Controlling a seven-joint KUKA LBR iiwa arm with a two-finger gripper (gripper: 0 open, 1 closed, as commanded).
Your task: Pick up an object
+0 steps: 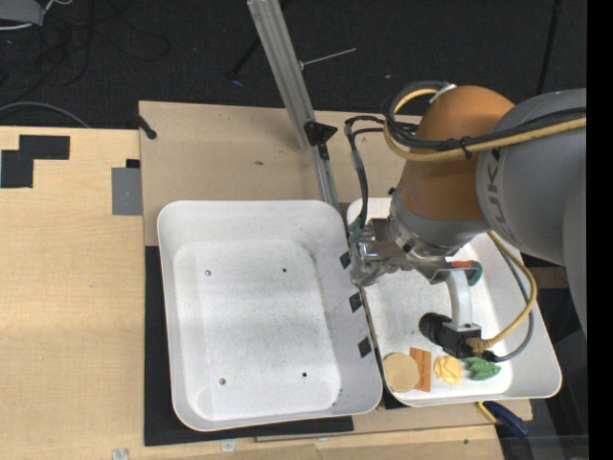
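Observation:
The grey arm with its orange band reaches in from the right and hangs over the right bin (536,377). My gripper (369,260) is low at that bin's left wall, near the divide between the two bins. Nothing shows between it and the bin floor. Several small things lie along the right bin's front edge: a round tan disc (402,373), an orange block (421,366), a yellow lumpy piece (447,369) and a green piece (483,370). They sit well in front of the gripper, apart from it.
The left bin (182,257) is a wide white tray on a black mat. A slanted metal rail (287,75) rises behind the bins. Wooden bench surface (67,286) lies to the left.

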